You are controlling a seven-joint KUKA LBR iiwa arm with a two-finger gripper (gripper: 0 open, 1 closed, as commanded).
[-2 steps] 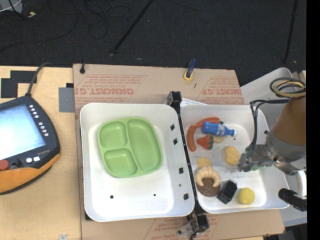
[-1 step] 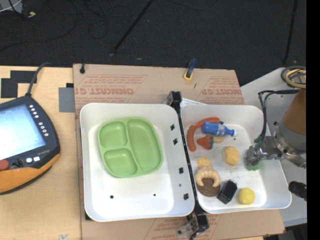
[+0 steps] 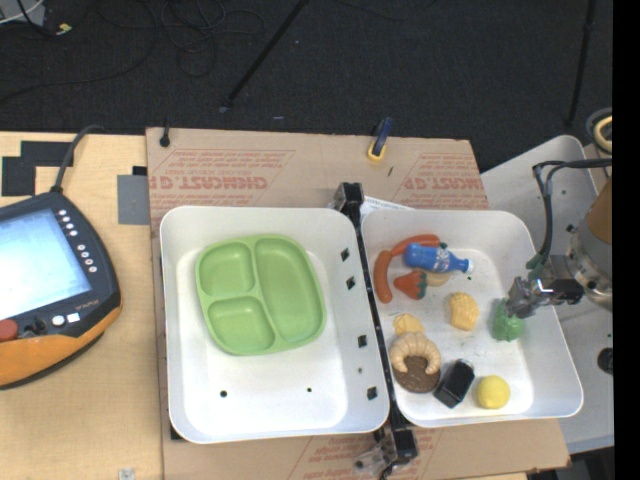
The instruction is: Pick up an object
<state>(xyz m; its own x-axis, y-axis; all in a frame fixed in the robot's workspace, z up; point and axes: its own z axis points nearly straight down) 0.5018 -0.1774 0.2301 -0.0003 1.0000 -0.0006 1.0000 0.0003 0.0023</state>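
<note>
green, small and lumpy, the toy [image 3: 507, 326] sits by the right bin's [image 3: 545, 268] right wall, under the claw [image 3: 524, 302], whose grip i cannot tell. cardboard [image 3: 300, 173] print unreadable.

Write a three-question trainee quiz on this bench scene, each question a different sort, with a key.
1. True or false: the green tray lies in the right bin.
2. Multiple choice: which thing is nearest the gripper? A) blue bottle B) green toy C) black block
3. Fill in: the yellow ball lies just to the camera's right of the ______.

Key
1. False; it lies in the left bin.
2. B
3. black block
</note>
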